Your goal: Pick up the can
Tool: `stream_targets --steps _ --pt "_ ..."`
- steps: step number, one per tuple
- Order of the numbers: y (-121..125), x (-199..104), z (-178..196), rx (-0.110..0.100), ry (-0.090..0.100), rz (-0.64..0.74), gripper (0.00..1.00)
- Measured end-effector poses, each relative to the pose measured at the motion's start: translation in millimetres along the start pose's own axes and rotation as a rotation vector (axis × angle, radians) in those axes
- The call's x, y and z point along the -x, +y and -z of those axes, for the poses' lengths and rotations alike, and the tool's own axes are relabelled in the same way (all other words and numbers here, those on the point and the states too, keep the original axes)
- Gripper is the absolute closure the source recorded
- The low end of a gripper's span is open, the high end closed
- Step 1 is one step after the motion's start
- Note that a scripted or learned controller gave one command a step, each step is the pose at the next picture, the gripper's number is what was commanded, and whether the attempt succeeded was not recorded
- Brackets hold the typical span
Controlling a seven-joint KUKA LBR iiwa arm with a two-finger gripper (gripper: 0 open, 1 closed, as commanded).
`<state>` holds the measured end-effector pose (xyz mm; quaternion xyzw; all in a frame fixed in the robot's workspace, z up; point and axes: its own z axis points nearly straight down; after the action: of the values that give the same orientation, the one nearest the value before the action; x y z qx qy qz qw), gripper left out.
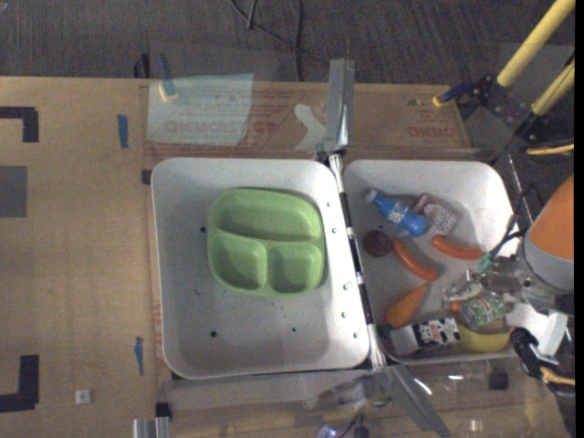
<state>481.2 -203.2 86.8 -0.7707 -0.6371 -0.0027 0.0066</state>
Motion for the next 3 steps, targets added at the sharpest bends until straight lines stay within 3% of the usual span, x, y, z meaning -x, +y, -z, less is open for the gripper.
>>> stream_targets --steps 1,2,3 --pt "0.6 3.5 8.2 0.002 -0.005 -0.005 1.0" --pt "0.6 1.1 7.7 -0.001 -0.001 -0.002 0.0" --pt "0.4 3.4 14.8 -0.003 -0.003 -0.006 1.0"
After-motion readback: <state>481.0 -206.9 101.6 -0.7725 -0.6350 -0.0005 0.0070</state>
